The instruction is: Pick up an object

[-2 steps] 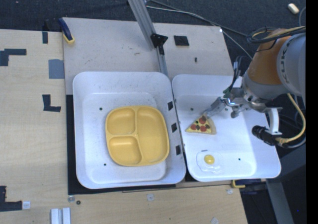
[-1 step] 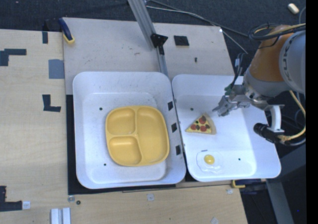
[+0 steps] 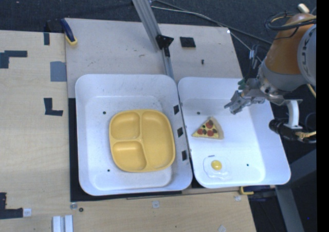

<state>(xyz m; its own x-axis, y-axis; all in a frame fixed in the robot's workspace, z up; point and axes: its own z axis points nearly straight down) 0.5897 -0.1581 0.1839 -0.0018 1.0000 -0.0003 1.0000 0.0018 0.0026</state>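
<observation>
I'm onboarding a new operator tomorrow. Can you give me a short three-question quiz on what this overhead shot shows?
1. True or false: the yellow divided plate lies in the left bin.
2. Which two toy foods lie in the right bin?
3. Multiple choice: the end effector is (a) above the left bin, (b) above the upper part of the right bin, (c) touching the fried egg.

Key
1. True.
2. A pizza slice and a fried egg.
3. b. It is up and to the right of the pizza slice, apart from both foods.
</observation>
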